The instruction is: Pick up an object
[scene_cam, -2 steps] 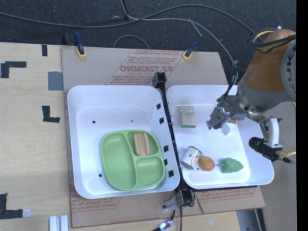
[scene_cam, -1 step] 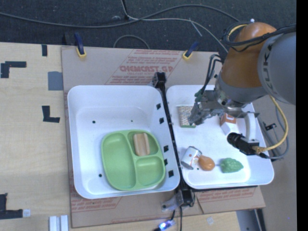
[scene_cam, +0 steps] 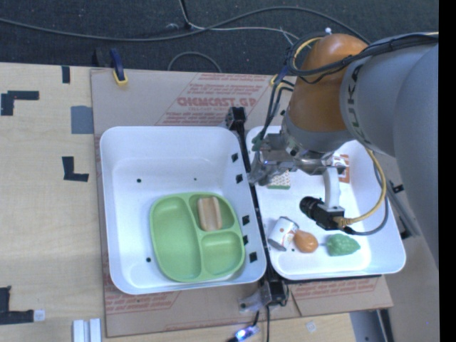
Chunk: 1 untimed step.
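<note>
nearest the camera, along the front of the right bin [scene_cam: 385, 266], lie a green lump [scene_cam: 343, 245], an orange ball [scene_cam: 306, 241] and a small white cup [scene_cam: 284, 231] on its side. a step further back is my gripper [scene_cam: 273, 174], low over the bin's left wall, whether spread or closed i cannot tell. so the pickings lie forward and right of me, the cup closest. in the left bin [scene_cam: 117, 191], the green tray [scene_cam: 196, 237] holds a bread piece [scene_cam: 209, 213].
</note>
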{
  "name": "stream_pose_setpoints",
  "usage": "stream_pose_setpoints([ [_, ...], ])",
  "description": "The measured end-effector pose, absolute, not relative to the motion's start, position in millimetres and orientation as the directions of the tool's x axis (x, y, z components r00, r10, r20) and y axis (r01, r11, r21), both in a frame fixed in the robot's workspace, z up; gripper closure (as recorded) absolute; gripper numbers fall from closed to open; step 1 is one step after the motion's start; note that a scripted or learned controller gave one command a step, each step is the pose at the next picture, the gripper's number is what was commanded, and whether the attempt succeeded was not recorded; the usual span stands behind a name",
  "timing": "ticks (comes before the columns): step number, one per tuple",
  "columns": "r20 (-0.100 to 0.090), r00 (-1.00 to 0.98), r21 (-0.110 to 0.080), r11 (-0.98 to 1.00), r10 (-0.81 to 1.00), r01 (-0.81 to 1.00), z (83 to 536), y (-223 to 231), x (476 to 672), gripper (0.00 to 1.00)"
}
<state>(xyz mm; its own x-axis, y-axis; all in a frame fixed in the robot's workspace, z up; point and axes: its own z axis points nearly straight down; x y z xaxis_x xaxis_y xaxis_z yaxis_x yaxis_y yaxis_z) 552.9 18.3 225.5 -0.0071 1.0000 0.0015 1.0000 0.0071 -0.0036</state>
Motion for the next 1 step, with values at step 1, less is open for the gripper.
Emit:
stream_pose_setpoints([
  [1, 0.002, -0.007, -0.002, 0.007, 1.000, 1.000, 227.1, 72.2, 554.6, 1.00],
])
